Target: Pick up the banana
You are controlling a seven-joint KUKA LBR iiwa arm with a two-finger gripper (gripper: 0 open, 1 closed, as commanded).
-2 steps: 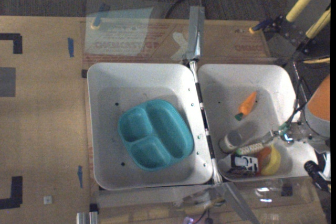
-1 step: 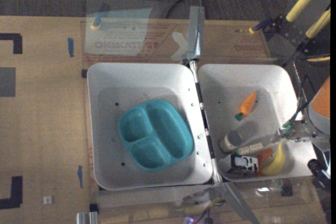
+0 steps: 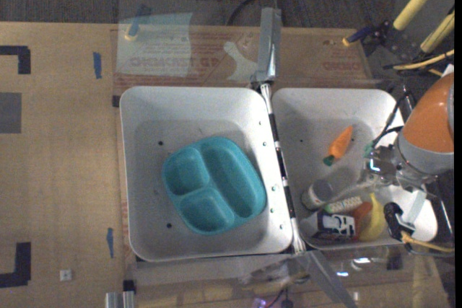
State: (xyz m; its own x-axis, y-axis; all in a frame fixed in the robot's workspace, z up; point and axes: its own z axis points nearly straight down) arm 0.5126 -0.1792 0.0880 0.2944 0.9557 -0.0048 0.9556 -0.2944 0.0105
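Banana (image 3: 375, 221) lies in right bin's (image 3: 317, 106) near corner, touching a box (image 3: 338, 223) and bottle (image 3: 339, 191); pincer (image 3: 386, 180) just above, finger state cannot tell; risk: clutter blocks a clean grasp.

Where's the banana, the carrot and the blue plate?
banana (image 3: 374, 221), camera view, on its yellow curved middle.
carrot (image 3: 341, 142), camera view, on its orange body.
blue plate (image 3: 249, 187), camera view, on its right rim.

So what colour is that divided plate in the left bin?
Teal, a blue-green; the divided plate shows clearly in the camera view.
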